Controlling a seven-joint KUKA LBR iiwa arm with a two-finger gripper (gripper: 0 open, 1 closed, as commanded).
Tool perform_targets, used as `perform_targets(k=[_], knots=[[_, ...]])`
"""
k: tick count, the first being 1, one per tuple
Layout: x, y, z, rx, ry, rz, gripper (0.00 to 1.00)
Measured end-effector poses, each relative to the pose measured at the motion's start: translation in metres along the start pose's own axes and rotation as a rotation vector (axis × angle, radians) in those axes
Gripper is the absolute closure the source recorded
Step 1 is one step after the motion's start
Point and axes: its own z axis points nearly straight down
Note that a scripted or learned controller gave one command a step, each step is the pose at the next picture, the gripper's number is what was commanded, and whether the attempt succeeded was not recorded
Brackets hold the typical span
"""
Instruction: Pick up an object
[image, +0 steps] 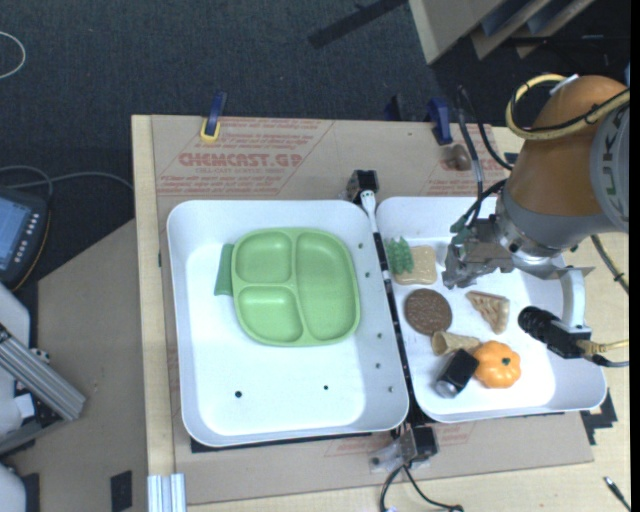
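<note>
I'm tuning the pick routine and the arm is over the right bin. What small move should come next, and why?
Probably a short descent. The gripper hovers above the right bin, just right of the cracker and above the wedge; nothing shows between its fingers. Which item lies under it I cannot tell, so lower slowly.

A: Counter, what's the surface?
B: Tan board, with red lettering printed along its far side.

A: Directly on it?
B: Two shallow white bins, side by side, touching at the middle. Left bin, right bin. Clamps on the far edge: a yellow-and-blue clamp and a blue clamp.
</note>
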Motion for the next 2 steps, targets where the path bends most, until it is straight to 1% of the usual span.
perform_targets(k=[1,2], knots=[[-0.004,0.008,-0.019,-0.008,-0.002,-0.002,1.00],[-0.012,0.005,-0.005,-0.001,0.000,0.001,1.00]])
